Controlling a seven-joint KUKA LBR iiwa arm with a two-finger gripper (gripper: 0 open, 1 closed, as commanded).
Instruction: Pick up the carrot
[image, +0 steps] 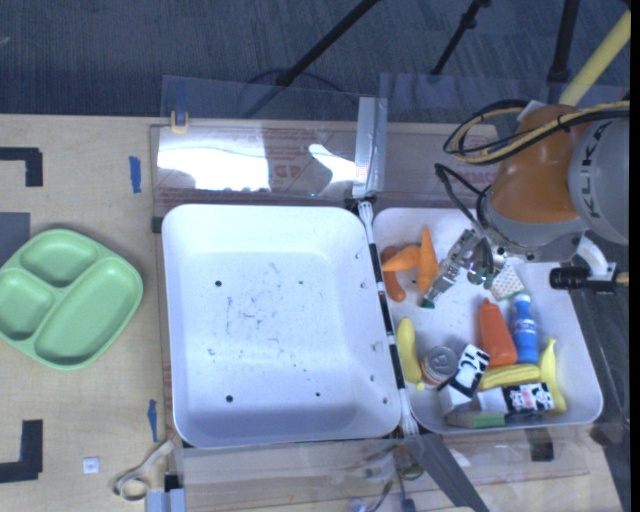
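The carrot (428, 258) is a slim orange taper lying in the upper left part of the right bin (585, 400), with its point towards the back and a small green end near the front. My gripper (450, 273) hangs low over the bin just to the right of the carrot, slanting down towards its green end. The view does not show the carrot held. The grey arm with its orange band (535, 185) reaches in from the upper right.
Two other orange pieces (400, 258) lie left of the carrot against the bin wall. An orange bottle (495, 333), a blue bottle (523, 328), a banana (407, 350), a can (437, 362) and boxes crowd the bin's front. A green divided plate (68, 296) sits far left.
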